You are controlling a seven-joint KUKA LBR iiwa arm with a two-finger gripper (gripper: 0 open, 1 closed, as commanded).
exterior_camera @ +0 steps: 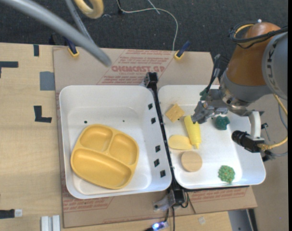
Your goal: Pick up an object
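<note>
My gripper (pixel 202 114) hangs over the right bin (pixel 251 174), its tips just above the upper end of a yellow corn cob (pixel 193 132). A yellow cheese wedge (pixel 174 112) lies to the left of it. A pale yellow slice (pixel 180 142) and a tan round biscuit (pixel 191 161) sit below the corn. A dark green piece (pixel 222 123) lies right of the gripper, partly hidden by the wrist. A green broccoli floret (pixel 226 173) rests near the bin's front right corner.
The left bin (pixel 69 105) holds a yellow divided plate (pixel 105 155). A black divider (pixel 158 129) runs between the two bins. The arm's grey and orange body (pixel 254 61) covers the right bin's far right part.
</note>
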